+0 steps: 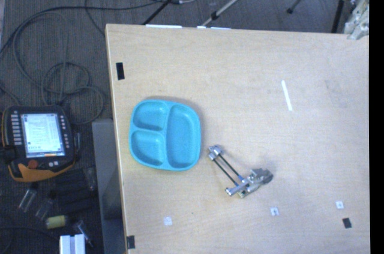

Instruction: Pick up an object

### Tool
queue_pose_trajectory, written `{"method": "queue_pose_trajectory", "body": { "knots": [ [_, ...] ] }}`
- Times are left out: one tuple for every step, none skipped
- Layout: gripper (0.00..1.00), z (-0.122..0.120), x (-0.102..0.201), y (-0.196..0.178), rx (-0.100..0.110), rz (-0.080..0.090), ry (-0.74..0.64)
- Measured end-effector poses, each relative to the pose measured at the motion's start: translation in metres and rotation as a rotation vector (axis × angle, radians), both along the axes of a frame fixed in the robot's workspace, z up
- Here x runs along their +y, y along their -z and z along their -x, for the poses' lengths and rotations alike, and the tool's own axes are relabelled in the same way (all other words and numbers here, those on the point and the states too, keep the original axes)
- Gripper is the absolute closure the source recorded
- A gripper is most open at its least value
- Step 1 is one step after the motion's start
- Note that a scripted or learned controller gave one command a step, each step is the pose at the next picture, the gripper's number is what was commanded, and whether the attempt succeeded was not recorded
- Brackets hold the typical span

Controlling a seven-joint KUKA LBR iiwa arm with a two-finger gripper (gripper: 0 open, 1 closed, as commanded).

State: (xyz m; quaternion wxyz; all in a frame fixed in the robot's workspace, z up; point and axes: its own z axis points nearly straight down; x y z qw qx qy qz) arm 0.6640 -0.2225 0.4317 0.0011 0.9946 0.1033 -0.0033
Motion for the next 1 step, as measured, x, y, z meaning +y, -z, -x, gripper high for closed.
{"method": "queue_pose_trajectory", "body": {
  "knots": [
    [1.0,0.0058,-0.0002,0.0001,0.001,-0.006,-0.569]
  ]
}}
